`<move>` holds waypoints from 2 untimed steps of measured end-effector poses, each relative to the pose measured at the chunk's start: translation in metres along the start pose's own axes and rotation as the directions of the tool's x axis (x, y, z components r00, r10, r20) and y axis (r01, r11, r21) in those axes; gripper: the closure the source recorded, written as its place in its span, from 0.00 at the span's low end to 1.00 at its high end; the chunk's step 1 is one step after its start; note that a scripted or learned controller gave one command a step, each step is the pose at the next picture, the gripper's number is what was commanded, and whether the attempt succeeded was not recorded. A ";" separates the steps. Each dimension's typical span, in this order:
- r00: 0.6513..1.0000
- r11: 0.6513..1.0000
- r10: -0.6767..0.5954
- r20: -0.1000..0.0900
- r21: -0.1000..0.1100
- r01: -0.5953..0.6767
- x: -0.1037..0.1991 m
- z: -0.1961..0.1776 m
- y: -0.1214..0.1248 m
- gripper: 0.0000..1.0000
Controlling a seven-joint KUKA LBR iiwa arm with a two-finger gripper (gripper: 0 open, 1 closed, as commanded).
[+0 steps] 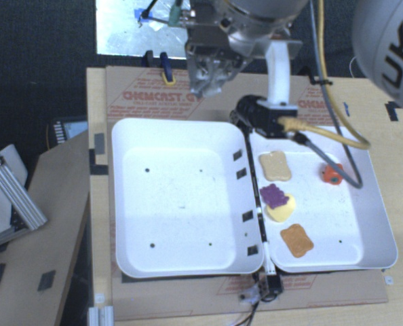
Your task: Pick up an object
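In the right bin (364,229) lie several small objects. A pale tan slice (275,165) sits near the bin's left wall. Below it a purple cluster (274,195) touches a yellow piece (281,210), and an orange-brown slice (296,240) rests nearer the front. A small orange object (332,174) lies further right. My gripper (207,80) hangs high over the cardboard behind the left bin (174,195), well away from all the objects, with nothing visibly in it.
A black fitting (259,116) with a yellow cable (330,136) and a grey cable hangs over the right bin's far left corner. Black clips line the wall between the bins. A blue and yellow clamp (166,68) stands on the cardboard at the back.
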State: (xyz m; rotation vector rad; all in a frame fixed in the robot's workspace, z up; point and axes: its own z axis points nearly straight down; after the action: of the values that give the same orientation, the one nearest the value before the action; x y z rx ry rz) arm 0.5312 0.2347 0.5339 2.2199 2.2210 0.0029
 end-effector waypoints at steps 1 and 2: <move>1.000 1.000 0.004 0.001 -0.001 -0.004 -0.042 -0.001 0.035 1.00; 1.000 1.000 0.001 0.000 0.003 -0.001 -0.075 -0.001 -0.024 1.00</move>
State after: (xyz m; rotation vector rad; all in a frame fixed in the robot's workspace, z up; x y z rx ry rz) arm 0.5073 0.1600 0.5351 2.2229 2.2211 -0.0006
